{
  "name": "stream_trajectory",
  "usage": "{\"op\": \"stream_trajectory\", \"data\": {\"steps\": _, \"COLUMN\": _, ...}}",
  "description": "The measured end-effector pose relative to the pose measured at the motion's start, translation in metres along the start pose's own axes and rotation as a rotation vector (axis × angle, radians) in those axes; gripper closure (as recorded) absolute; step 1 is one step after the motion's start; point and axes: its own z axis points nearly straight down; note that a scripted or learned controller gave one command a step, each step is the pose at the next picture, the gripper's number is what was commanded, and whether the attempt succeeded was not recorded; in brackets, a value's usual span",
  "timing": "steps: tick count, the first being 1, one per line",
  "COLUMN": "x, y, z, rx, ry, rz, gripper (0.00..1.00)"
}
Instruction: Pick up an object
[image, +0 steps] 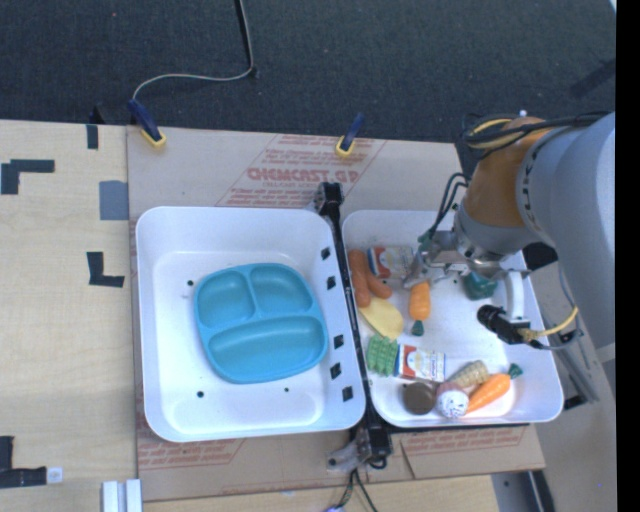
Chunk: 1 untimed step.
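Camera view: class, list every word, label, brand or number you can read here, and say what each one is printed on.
"CHEMCAST GP", in red, on the brown cardboard sheet under the bins; the smaller red lines below it are too blurred to read.
Red print on the cardboard's lower edge: too small to read.
Red and white packet in the right bin: label too blurred to read.
Red and white packet by the sausages: unreadable.

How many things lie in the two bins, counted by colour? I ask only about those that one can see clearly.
Blue: 1, the divided plate
Orange: 3, two carrots and a sausage
Yellow: 1
Green: 1
Red and white: 1, a small carton
Brown: 1
White: 1
Total: 9
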Motion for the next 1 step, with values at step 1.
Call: {"op": "stream_trajectory", "data": {"steps": 1, "x": 0.0731, "y": 0.0069, "z": -0.0887, "rx": 0.004, "ry": 0.005, "rz": -0.001, "gripper": 1.00}}
